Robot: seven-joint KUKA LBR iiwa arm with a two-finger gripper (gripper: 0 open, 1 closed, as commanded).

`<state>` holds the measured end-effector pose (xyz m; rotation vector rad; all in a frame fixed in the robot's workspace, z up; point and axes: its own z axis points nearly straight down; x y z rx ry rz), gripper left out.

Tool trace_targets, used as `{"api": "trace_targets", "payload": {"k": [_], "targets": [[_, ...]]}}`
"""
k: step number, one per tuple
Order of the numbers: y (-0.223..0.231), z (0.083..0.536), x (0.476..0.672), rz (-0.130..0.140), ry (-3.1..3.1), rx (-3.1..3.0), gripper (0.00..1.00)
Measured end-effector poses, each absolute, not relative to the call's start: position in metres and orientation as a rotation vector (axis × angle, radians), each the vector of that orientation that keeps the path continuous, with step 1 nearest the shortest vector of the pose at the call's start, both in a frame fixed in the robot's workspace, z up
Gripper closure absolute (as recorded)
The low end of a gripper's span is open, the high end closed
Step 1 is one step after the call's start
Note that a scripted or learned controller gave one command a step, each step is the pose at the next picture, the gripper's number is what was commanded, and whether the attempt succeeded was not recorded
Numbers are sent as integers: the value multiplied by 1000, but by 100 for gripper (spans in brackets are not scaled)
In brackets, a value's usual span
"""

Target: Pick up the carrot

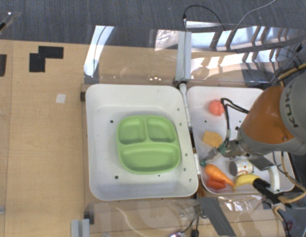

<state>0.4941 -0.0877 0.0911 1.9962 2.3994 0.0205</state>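
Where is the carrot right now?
The carrot lies in the right bin, near its front edge, beside the banana and just below the gripper.

Bright, even overhead light. Sun patches and glare streak the clear panels [227, 46] along the surface's [39, 147] far edge; the white bins [101, 181] look slightly washed; overall mildly soft focus.

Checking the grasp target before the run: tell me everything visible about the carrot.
The carrot is orange, smooth and tapered, toy-like, lying flat in the right bin near its front edge. It runs diagonally, one end toward the bin's left wall, the other by the banana. A red piece lies against its front side. The pincer hovers just behind it, not holding it.
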Motion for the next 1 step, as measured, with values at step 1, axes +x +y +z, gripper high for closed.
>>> {"api": "trace_targets", "payload": {"k": [1], "targets": [[-89,90,492,20,2256,2171,0]]}}
